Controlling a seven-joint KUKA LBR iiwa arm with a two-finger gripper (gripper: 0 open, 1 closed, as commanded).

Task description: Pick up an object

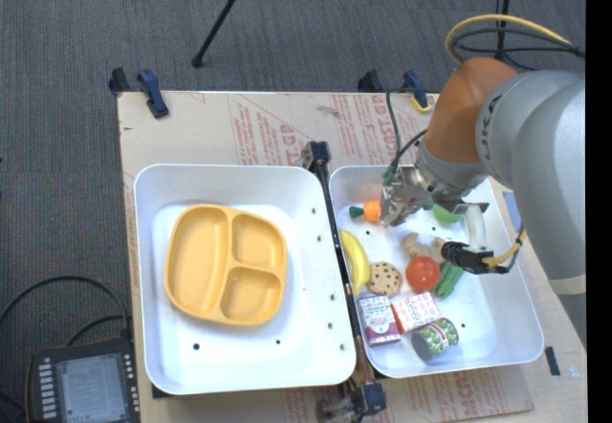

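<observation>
My gripper (390, 211) hangs low over the far left part of the right bin (516, 316). A small orange carrot piece (369, 211) lies right beside it on the left, touching or nearly touching. Close by are a beige knobbly piece (415, 244), a red tomato (422, 272), a yellow banana (356, 258) and a brown cookie (384, 278). A green item (446, 215) sits partly under the wrist. Nothing is visibly lifted.
Nearer the front of the right bin lie two small red cartons (380, 319) (414, 310), a green-labelled can (435, 338) and a dark green vegetable (449, 278). The left bin (153, 335) holds a yellow divided plate (228, 263). Blue clamps (151, 91) grip the bench's far edge.
</observation>
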